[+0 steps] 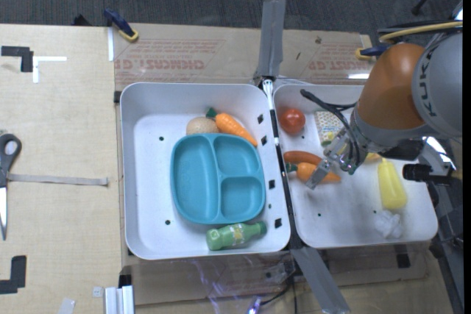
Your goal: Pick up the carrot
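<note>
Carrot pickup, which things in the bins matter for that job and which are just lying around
Part of the job:
carrot in the left bin
orange carrot-like pieces in the right bin
gripper, low over those pieces

Just lying about:
blue divided plate
green bottle
tomato
yellow corn-like item
pale round item beside the left carrot
scissors on the bench

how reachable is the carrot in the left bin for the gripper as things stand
Probably reachable: the carrot lies uncovered beside the blue tray, but the gripper sits low in the right bin, across the divide.
</note>
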{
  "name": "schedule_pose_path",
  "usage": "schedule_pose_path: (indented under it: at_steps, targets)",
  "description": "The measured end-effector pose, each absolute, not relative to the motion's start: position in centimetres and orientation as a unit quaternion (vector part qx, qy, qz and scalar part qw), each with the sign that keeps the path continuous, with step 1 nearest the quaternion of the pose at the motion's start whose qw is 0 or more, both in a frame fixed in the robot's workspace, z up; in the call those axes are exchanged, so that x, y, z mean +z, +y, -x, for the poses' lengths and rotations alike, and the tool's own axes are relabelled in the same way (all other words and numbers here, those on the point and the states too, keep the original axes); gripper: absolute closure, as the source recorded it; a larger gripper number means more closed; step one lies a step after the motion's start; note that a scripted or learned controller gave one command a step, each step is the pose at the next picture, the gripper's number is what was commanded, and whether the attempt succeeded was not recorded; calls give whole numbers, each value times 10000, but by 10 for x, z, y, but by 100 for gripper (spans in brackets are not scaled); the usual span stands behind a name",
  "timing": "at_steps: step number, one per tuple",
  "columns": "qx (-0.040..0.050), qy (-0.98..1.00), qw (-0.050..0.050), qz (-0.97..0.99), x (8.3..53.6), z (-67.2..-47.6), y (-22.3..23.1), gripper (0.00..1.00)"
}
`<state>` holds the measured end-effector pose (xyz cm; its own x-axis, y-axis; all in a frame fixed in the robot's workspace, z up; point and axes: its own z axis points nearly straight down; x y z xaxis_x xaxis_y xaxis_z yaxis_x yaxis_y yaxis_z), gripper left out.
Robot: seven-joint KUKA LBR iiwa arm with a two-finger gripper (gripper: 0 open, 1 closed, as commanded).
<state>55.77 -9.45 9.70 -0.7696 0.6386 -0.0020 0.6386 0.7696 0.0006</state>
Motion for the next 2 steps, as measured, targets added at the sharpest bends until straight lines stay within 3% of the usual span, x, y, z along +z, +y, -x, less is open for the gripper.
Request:
schedule_pose_path:
  at_steps: [1, 2]
  targets:
    - [-2, 7881, 10, -6155, 92, -551, -109, 0]
    - [-8, 7263, 2, -6874, 92, -564, -101, 0]
